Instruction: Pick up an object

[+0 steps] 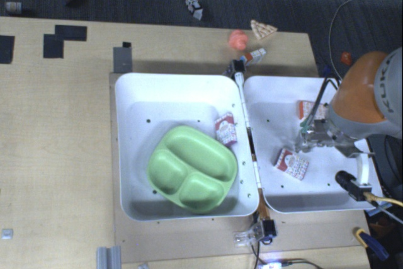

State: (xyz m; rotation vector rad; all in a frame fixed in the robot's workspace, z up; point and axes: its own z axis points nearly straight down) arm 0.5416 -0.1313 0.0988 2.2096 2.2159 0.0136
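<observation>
Green divided tray [192, 167] tilted against left bin [126, 135]; hand [306, 138] over red-white packet [291, 164], opening unreadable, poised to pick.

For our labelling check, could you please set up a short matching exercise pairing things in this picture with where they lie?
Things:
1. green divided plastic tray
2. red-and-white packet under the tool
3. small pink ball

Places:
A. on the wooden bench beyond the bins
B. in the left white bin
C. in the right white bin

Pairs: 1-B, 2-C, 3-A
</observation>
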